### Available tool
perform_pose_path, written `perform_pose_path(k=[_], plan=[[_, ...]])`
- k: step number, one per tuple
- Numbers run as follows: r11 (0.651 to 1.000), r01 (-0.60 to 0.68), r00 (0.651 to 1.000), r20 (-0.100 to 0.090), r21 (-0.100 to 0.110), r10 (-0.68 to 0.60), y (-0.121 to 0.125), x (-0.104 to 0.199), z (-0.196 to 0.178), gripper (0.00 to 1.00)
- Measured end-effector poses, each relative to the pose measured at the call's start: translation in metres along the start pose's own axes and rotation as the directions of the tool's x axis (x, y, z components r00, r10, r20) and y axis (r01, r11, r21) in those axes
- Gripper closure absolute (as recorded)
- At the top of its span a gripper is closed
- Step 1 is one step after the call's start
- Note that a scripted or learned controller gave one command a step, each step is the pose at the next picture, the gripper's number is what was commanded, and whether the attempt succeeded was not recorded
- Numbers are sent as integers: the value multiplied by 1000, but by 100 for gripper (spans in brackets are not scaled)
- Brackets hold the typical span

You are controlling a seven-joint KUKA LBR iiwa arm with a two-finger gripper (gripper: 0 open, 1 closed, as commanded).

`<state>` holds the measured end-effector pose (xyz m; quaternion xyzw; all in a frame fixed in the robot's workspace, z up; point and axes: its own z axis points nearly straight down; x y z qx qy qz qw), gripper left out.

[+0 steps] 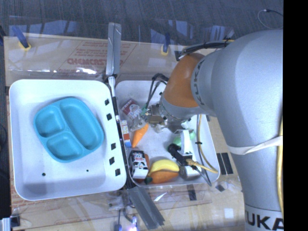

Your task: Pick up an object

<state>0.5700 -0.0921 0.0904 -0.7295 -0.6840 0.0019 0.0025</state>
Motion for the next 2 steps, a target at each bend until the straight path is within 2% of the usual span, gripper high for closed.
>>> perform_pose_path(k=[1,2], plan=[[1000,6,1000,0,-1,-6,59,-1,-1,0],[1000,10,1000,0,2,-10,59,0,-11,100]])
